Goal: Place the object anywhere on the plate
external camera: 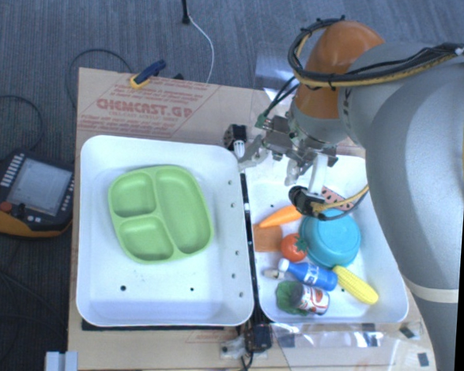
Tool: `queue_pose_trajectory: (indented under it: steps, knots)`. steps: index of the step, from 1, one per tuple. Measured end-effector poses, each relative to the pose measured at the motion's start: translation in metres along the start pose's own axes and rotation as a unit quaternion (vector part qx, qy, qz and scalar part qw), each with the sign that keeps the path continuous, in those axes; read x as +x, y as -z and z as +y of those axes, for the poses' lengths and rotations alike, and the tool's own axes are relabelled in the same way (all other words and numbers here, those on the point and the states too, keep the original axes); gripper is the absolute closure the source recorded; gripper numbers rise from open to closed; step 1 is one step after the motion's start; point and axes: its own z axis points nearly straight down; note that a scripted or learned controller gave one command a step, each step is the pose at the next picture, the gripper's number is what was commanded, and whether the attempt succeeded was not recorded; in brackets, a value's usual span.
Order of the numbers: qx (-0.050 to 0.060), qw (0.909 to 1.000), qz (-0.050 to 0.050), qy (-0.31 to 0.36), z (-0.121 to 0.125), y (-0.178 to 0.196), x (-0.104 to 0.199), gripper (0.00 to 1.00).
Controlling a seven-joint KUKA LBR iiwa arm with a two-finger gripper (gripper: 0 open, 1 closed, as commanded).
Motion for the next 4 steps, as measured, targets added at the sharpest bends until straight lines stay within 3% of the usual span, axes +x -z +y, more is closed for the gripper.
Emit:
queue_pose_trajectory:
  steps: [4]
  knots:
    - [0.000,1.0000,0.000,0.000,0.0000,0.0000,0.0000,0.00]
